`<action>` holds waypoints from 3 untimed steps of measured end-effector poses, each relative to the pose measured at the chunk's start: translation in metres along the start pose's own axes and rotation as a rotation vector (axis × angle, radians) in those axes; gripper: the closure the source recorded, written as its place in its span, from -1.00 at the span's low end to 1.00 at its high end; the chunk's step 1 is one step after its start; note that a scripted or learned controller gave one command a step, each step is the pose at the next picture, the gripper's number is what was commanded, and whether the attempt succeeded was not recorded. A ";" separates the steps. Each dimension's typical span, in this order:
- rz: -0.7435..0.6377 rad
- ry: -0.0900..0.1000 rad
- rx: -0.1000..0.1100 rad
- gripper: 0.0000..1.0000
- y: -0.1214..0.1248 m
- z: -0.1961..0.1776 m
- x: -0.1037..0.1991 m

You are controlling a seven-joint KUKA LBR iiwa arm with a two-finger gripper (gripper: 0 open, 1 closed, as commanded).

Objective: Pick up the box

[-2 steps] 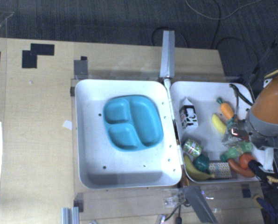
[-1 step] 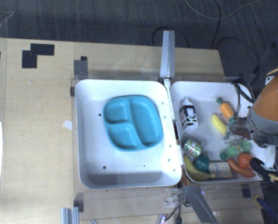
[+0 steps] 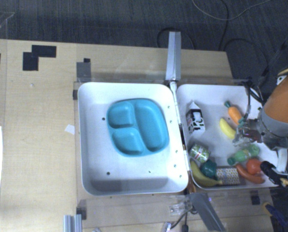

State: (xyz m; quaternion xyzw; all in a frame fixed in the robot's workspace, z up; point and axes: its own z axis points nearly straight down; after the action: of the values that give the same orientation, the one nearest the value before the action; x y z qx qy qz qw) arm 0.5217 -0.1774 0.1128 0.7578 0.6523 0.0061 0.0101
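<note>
A small white and black carton-shaped box [image 3: 195, 120] lies in the upper left part of the right bin [image 3: 209, 92], close to the divider. My gripper [image 3: 244, 132] hangs over the right side of that bin, about a hand's width right of the box. It sits just above a green item [image 3: 242, 155] and beside a yellow fruit [image 3: 226, 128]. The grey arm with its orange band [image 3: 282, 102] comes in from the right edge. Nothing is visibly held.
Around the gripper lie a carrot [image 3: 235, 114], a red tomato [image 3: 253, 165] and a red pepper [image 3: 250, 176]. A can [image 3: 200, 152], a teal item [image 3: 209, 168], a banana [image 3: 203, 179] and a grey speckled block [image 3: 228, 174] crowd the front. The left bin [image 3: 93, 144] holds a blue divided plate [image 3: 136, 126].
</note>
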 end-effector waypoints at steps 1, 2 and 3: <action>-0.004 0.000 -0.004 1.00 0.002 -0.011 0.001; -0.004 0.000 -0.004 -1.00 0.002 -0.011 0.001; 0.063 0.004 0.020 -1.00 -0.038 0.000 0.063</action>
State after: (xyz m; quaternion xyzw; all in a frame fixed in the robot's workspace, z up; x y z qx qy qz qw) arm 0.4936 -0.1093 0.1117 0.7780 0.6282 0.0013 0.0011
